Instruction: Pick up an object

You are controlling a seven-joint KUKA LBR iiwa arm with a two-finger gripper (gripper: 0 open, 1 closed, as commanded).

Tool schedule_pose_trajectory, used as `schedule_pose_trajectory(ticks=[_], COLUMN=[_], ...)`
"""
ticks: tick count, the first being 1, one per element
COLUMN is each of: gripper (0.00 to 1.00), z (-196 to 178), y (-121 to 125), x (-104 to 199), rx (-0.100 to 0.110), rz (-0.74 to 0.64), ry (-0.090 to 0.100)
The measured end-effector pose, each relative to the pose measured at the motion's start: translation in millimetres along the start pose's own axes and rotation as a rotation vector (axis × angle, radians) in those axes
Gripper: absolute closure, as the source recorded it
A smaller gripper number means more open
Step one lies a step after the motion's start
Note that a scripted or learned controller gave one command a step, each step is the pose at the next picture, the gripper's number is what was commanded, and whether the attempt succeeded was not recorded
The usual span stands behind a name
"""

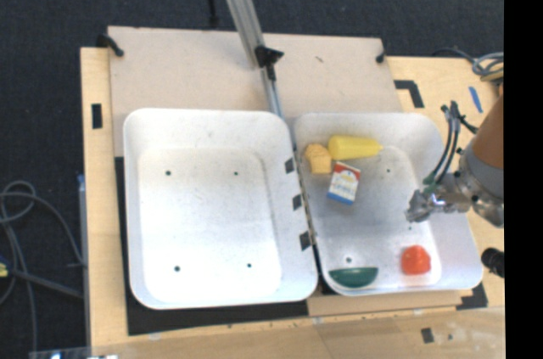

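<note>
Overhead view of the bench (pixel 102 179), read from left to right. The left bin (pixel 212 204) shows only its bare white floor, so every candidate for the pick lies in the right bin (pixel 386 132). At that bin's upper left a small tan block (pixel 317 158) sits against the divider, touching the blunt end of a yellow, tapered object (pixel 354 148) that lies along the far wall. Just below the two rests a small carton (pixel 344 183), red and white above and blue below, slightly tilted and clear of its neighbours. Along the near wall lie a dark green, bowl-shaped piece (pixel 354 275) and, to its right, a round orange-red object (pixel 415 260). The gripper (pixel 420 207) stands over the right-hand part of this bin, above and just beside the orange-red object and well apart from the carton; nothing is seen between its fingers, and whether they stand open or closed cannot be told at this resolution. The grey arm (pixel 484 171) enters from the right edge. The step in hand is judged to be the approach, before any grasp. The next move would call for choosing a target, the orange-red object being the nearest, centring the gripper over it, and descending so that the fingers straddle it without striking the near wall.
</note>
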State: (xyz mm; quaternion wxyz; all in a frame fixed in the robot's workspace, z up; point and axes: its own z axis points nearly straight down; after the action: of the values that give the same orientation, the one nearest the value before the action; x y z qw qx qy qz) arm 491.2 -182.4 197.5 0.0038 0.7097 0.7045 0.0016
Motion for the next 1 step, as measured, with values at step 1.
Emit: schedule_pose_trajectory(ticks=[1], gripper=[1.0], z=[-27.1], y=[2.2], x=[-1.3], rx=[0.001], rz=[-0.011], ry=[0.001])
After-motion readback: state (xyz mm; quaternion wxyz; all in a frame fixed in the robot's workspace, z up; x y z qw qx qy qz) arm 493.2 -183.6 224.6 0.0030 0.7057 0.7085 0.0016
